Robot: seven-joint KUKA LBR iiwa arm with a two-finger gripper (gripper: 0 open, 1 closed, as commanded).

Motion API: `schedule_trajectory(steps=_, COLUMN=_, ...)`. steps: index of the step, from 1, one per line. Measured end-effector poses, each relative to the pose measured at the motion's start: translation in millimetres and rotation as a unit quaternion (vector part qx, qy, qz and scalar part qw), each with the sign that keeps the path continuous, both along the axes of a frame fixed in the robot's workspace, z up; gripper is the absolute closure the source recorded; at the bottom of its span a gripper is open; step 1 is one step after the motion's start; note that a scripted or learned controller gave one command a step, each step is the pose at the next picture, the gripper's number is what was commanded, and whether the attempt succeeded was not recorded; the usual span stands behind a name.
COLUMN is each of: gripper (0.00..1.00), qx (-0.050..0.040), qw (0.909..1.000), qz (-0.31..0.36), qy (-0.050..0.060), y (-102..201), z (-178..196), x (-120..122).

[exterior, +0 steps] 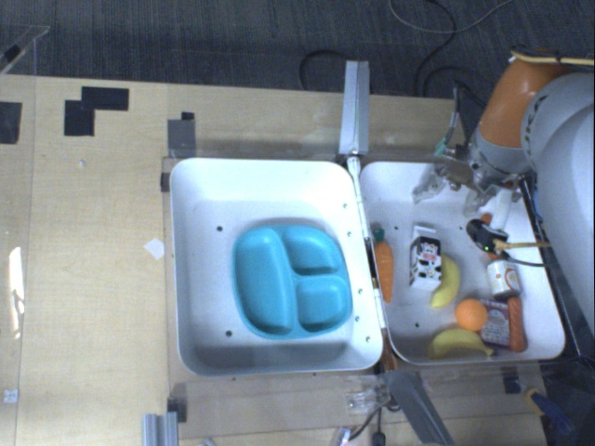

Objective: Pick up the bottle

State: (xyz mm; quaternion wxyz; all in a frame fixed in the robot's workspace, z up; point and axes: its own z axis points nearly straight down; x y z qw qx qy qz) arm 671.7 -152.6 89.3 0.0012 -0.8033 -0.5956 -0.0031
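Camera view looks down on the gripper (454, 182), which hangs over the far end of the right bin (400, 179) with its fingers spread and nothing between them, while the grey arm (558, 147) is cut off at the right edge. Nearer the camera from the gripper lies the small white bottle (427, 256), its black-and-red label too blurred to read, touching a banana (448, 282). Beyond those, an orange (471, 315), a second banana (457, 343), a carrot (382, 268) and a small jar (503, 278) lie well apart from the gripper, and the blue divided tray (290, 279) sits in the left bin (200, 277).
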Motion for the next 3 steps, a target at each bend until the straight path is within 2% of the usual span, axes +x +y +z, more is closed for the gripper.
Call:
schedule_trajectory(steps=1, gripper=0.0, qx=0.0059, qw=0.9991, qz=-0.043, qy=0.007, y=-26, z=-5, x=-1)
schedule_trajectory(steps=2, gripper=0.0, qx=-0.003, qw=0.9998, qz=-0.021, qy=-0.001, y=-7, z=-3, x=-7)
schedule_trajectory(steps=3, gripper=0.0, qx=0.009, qw=0.9874, qz=-0.157, qy=0.015, y=-27, z=-3, x=-2)
